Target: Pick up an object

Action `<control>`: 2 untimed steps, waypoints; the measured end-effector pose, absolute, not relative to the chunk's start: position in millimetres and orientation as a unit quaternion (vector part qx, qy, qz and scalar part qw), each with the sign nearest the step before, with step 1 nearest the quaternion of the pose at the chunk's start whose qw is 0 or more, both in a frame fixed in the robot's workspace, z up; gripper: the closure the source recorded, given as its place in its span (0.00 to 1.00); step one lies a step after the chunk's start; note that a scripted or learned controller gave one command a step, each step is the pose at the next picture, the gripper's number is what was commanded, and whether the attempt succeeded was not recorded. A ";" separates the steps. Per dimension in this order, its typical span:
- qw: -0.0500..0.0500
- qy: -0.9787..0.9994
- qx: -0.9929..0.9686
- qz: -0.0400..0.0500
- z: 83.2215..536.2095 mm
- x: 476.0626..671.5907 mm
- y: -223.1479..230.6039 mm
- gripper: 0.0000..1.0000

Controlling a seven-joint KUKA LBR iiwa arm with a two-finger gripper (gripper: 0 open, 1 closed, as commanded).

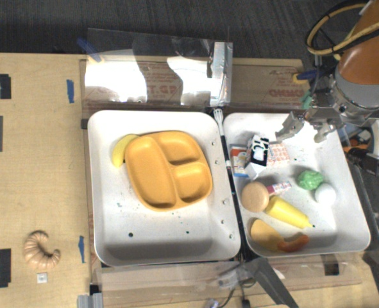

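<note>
My gripper (pixel 304 131) hangs over the far right corner of the right bin (pixel 353 233), its two fingers (pixel 288 128) spread open with nothing between them. Below it in that bin lie several small items: a black-and-white pack (pixel 260 149), a pink checkered packet (pixel 277 153), a green lump (pixel 310 179), a white ball (pixel 325 194), a brown bun (pixel 255 196) and a yellow cone (pixel 286 212). The pack and the packet lie closest to the fingers, just to their left and nearer the camera.
The left bin (pixel 106 191) holds an orange divided plate (pixel 168 169) with a banana (pixel 120 147) at its left edge. A croissant (pixel 42 249) lies on the bench at lower left. A shiny clear panel (pixel 157 72) stands behind the bins.
</note>
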State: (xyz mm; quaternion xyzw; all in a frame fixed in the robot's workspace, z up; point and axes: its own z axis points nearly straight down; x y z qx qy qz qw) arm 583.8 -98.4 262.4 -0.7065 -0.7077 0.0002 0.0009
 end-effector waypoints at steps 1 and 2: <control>0.000 -0.708 -0.706 -0.001 273.1 584.8 -97.7 1.00; 0.003 -0.701 -0.714 0.002 189.9 570.9 -85.8 1.00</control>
